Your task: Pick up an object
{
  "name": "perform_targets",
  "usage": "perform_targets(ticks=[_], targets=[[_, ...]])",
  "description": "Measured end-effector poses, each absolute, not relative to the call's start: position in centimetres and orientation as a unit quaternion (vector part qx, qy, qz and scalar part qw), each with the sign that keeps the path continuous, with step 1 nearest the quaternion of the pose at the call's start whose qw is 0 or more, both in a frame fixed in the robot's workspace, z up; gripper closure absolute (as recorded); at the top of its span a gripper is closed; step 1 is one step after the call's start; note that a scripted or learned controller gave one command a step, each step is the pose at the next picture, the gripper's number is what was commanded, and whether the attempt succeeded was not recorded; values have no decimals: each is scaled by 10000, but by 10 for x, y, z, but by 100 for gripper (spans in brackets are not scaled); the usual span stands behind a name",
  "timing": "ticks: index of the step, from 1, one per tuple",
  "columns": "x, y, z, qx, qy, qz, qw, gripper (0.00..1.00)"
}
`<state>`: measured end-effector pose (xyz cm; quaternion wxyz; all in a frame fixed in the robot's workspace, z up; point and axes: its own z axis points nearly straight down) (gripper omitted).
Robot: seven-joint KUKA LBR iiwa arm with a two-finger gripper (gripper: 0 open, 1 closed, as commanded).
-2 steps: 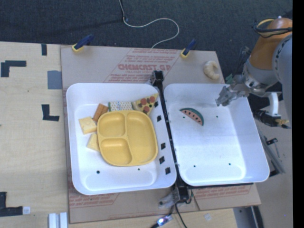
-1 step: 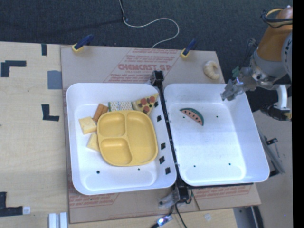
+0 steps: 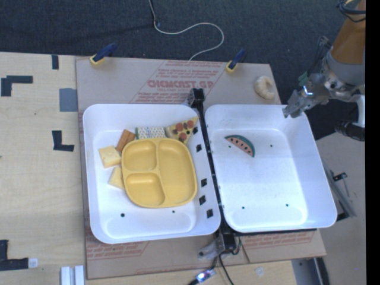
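At the near edge, cables point(image 3: 217, 257) leave the clamp between the 2 bins. The left bin point(image 3: 95, 159) holds a yellow tray point(image 3: 159, 172) with 3 compartments; toast pieces point(image 3: 110, 157), a cracker point(image 3: 125, 139) and a pizza slice point(image 3: 184, 127) lie crowded at its far and left sides, partly under its rim, so they look hard to take. The right bin point(image 3: 297, 177) holds 1 watermelon slice point(image 3: 240, 145), lying flat and free, probably the easiest target. The gripper point(image 3: 293, 110) hangs at the far right corner of this bin, well apart from the slice and holding nothing; open or closed, I cannot tell. Cardboard point(image 3: 172, 82) lies under the bins, fixed by 2 clips, on a wooden bench. A doughnut point(image 3: 265, 86) rests outside. Dark carpet lies behind.
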<state>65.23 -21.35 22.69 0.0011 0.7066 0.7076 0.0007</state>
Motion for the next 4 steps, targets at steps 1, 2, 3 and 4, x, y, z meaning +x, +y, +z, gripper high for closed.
perform_targets(ticks=[1,2,3,4], targets=[[639,-155,228,7050,7092,2,-9,100],[613,-114,233,7054,7088,-3,-15,100],[593,-60,239,7048,7094,-1,-19,100],[573,-22,227,7056,7086,-15,-19,100]])
